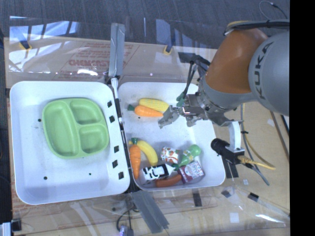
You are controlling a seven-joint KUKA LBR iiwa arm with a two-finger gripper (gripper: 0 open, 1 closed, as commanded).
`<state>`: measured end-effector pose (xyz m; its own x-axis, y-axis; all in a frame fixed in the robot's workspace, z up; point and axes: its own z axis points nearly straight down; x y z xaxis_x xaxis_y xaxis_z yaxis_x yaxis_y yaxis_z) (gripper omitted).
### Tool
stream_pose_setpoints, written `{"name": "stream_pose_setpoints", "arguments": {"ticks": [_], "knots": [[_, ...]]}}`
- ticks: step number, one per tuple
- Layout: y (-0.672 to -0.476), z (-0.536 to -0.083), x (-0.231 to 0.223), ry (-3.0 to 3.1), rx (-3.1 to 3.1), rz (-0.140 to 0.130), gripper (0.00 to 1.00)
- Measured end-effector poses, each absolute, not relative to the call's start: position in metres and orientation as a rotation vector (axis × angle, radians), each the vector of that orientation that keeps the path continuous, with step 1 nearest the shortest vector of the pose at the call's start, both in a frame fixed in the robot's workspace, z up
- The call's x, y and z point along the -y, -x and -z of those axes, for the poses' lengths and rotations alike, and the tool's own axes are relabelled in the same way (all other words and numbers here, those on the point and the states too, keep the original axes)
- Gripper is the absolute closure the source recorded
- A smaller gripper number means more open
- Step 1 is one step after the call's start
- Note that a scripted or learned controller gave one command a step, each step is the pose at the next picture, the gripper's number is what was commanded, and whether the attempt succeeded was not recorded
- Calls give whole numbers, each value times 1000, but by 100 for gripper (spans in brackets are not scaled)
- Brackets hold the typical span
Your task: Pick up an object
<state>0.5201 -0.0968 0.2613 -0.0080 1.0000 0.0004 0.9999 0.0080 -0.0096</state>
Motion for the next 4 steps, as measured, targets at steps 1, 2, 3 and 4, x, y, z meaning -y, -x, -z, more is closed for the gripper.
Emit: {"name": "stream_pose_setpoints", "arguments": {"ticks": [1, 2, 3, 4], "knots": [[-623, -231, 72, 2078, 2349, -9, 0], [-634, -158, 127, 1808, 2561, -6, 0], [-663, -101, 136, 1703, 2653, 13, 0], [-665, -109, 135, 1698, 2656, 15, 100]]}}
